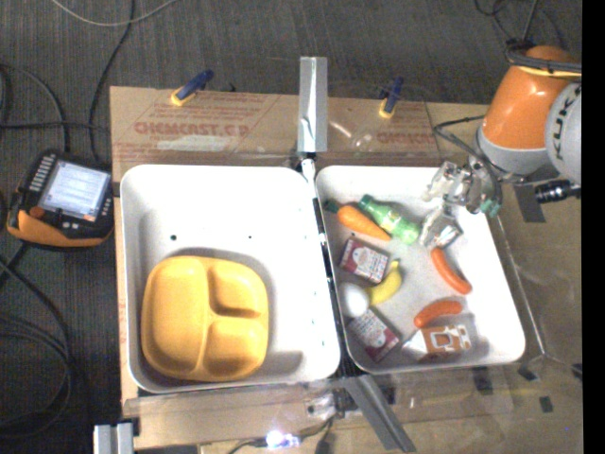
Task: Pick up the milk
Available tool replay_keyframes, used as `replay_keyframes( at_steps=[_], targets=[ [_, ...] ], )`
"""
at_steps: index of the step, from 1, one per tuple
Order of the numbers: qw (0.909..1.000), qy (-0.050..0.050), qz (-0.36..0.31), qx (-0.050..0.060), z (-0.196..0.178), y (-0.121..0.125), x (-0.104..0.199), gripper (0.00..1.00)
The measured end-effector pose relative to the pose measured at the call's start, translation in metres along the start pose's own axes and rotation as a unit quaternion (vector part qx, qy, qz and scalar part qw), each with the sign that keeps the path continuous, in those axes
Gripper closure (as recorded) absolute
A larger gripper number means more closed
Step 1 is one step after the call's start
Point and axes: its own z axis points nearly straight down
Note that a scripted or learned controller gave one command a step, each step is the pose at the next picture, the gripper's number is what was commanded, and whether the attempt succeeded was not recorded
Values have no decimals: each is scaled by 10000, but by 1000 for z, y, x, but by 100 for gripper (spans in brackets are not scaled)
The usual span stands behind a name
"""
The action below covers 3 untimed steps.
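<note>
The gripper (444,218), fingers apart and empty, hangs by the right bin's (510,320) far corner; the milk (447,339) lies at the near edge, so descend squarely over it, avoiding the sausage (439,311).

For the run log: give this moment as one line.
arm: over right bin | gripper: above bin's far side | milk: lying in bin, untouched | left bin: yellow tray
</note>
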Motion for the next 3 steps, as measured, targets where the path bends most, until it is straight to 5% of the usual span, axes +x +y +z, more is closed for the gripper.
replay_keyframes(
  at_steps=[1, 2, 3],
  targets=[
    [9996, 12, -298, 6, 29, 28, 4, 0],
    [9971, -47, -764, -6, 32, -2, 20, 0],
    [9938, -7, -1110, -4, -39, 18, 8, 0]
  ],
)
